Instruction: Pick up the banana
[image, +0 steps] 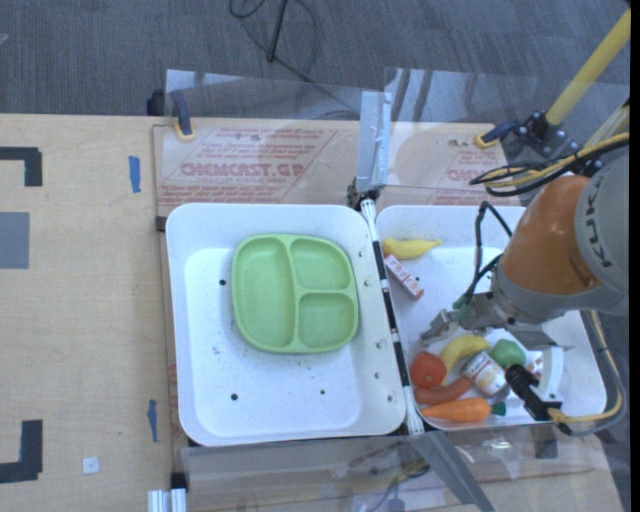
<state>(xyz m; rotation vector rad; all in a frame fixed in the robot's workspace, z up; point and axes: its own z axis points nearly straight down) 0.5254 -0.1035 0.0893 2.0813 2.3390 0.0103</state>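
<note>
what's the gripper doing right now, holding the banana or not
Gripper: low over the right bin, just above the banana; whether it grips anything cannot be told.

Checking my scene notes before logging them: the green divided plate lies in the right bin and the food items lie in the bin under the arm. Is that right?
One slip: the camera view shows the green plate in the left bin, not the right. The food items, such as the tomato and carrot, do lie in the right bin, under the arm.
</note>
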